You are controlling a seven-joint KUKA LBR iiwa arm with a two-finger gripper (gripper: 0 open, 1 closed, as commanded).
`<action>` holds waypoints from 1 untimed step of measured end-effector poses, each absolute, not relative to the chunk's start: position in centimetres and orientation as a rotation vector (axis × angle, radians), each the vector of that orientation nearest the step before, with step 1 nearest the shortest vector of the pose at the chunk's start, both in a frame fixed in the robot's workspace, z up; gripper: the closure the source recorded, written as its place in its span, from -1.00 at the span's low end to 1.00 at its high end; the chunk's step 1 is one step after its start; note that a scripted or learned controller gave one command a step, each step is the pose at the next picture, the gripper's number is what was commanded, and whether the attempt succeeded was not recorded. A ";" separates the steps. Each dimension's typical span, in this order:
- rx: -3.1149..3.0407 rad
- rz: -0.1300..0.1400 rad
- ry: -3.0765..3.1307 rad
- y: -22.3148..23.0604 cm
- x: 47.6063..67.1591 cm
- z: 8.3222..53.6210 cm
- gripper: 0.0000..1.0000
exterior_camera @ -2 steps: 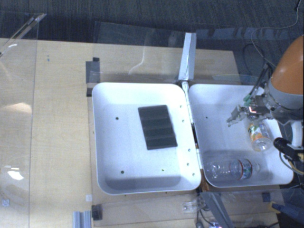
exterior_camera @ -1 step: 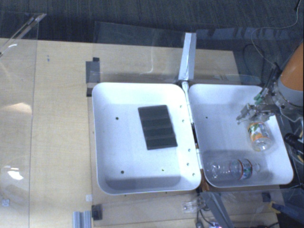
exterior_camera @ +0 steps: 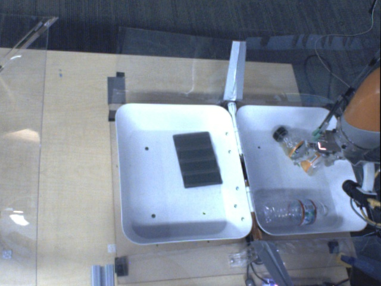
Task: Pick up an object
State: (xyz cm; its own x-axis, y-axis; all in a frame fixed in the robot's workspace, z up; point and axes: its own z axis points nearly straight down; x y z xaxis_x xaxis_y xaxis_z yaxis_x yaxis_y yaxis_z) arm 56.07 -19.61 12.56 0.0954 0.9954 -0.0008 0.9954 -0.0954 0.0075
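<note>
A: What's in the bins rn?

B: 2 white bins side by side. Left bin (exterior_camera: 137,219) has a dark ribbed rectangular pad (exterior_camera: 197,159) lying flat near its middle. Right bin (exterior_camera: 256,130) has a small clear bottle w/ a black cap (exterior_camera: 290,140) on its side toward the far end, and a bigger clear plastic bottle (exterior_camera: 292,212) lying across the near end, coloured label band toward its right.

A: Which is the target?

B: Prob the small bottle, judging by where the tool is. The gripper (exterior_camera: 315,154) sits right at its right end, apparently touching it.

A: Jaws apart or together?

B: Can't tell, too small and cluttered there. Can't say it's holding anything either.

A: How'll that bottle handle?

B: My guess: light, stiff-ish thin plastic, slick and round, so it'll roll or squirt out if pinched off-centre. Best to grab across the body mid-length, fingers square to its long axis, not on the cap.

A: Arm pose?

B: Arm (exterior_camera: 363,115) comes in from the right over the right bin's far-right corner, orange band up top, wrist angled down and left toward the bottle. Cables trail off the right side
</note>
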 end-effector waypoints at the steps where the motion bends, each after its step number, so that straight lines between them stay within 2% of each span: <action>1: 2.321 0.007 2.109 -19.6 56.1 12.5 -1.00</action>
